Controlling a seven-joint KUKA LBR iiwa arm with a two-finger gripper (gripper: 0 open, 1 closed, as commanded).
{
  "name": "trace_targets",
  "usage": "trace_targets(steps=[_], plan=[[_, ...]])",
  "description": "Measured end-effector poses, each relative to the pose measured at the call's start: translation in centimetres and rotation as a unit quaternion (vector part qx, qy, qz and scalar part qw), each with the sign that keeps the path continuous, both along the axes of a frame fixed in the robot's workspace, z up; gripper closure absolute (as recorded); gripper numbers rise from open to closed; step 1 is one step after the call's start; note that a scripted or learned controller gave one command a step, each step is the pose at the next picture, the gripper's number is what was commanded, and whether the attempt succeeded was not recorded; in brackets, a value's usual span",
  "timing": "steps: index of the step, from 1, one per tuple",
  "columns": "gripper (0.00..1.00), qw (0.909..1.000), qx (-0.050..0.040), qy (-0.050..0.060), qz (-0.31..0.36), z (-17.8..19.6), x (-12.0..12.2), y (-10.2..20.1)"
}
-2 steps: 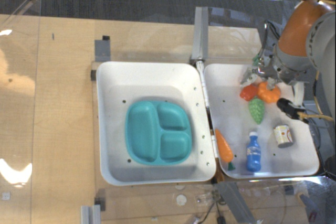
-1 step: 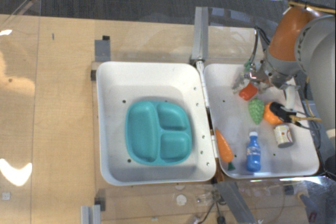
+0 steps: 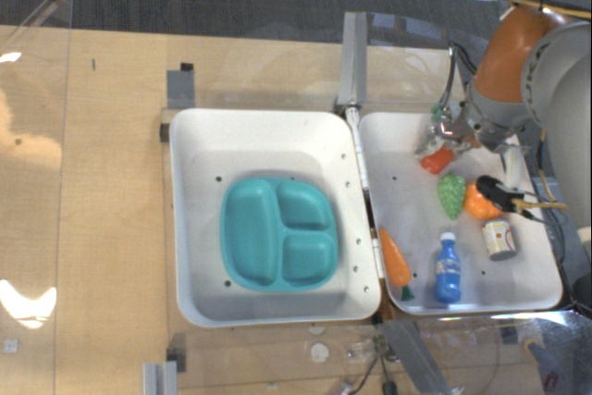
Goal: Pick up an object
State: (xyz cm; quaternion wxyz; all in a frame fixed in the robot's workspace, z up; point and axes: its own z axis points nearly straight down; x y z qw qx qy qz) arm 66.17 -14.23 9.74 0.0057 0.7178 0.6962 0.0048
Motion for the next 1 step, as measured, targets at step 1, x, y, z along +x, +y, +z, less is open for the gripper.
trace_targets(steps=[1], plan=[[1.00,1.0000,0.0007,0.005,0.006,11.07,0.94,6.99]])
